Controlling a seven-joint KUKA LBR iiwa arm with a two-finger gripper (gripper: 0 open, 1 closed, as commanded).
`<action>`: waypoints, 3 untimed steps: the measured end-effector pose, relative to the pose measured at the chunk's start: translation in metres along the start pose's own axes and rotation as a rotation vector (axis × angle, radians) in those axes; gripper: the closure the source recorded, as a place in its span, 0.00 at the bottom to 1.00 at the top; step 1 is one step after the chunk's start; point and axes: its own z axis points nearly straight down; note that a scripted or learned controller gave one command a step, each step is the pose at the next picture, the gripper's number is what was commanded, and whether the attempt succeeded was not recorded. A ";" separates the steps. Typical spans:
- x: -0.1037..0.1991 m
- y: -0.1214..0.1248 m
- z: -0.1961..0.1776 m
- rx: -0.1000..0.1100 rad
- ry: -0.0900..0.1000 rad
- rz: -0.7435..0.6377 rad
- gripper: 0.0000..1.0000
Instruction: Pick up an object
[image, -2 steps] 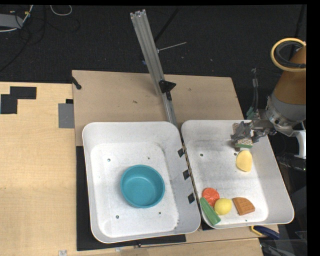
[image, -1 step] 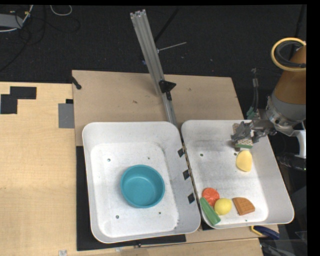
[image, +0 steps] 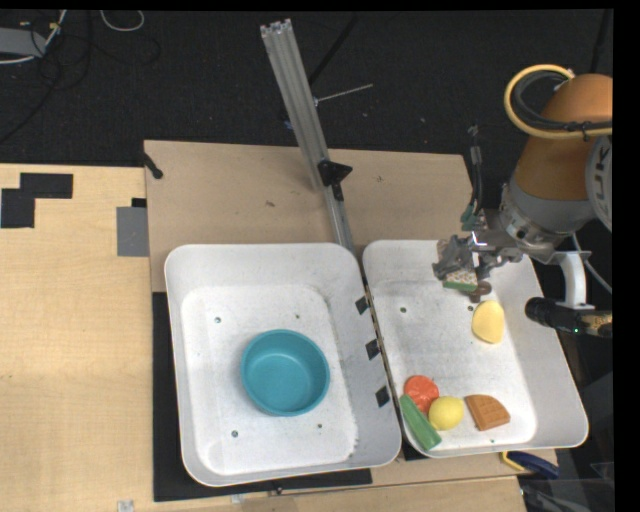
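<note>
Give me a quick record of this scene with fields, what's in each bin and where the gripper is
left bin: teal bowl
right bin: yellow lemon-shaped piece; near the front edge a red tomato, green vegetable, small yellow round item, brown bread-like piece
gripper: over the right bin's far end, above the lemon-shaped piece
gripper fingers: cannot tell
held object: none visible

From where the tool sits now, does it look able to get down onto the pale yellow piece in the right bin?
Probably yes. The tool hangs over the right bin, just up and left of the yellow piece, which lies alone on bare floor, apart from the cluster at the near edge.
</note>
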 end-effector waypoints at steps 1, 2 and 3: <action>0.059 0.009 0.005 0.000 0.000 -0.001 1.00; 0.113 0.019 0.001 0.000 -0.001 0.001 1.00; 0.158 0.015 -0.006 0.000 -0.001 0.002 1.00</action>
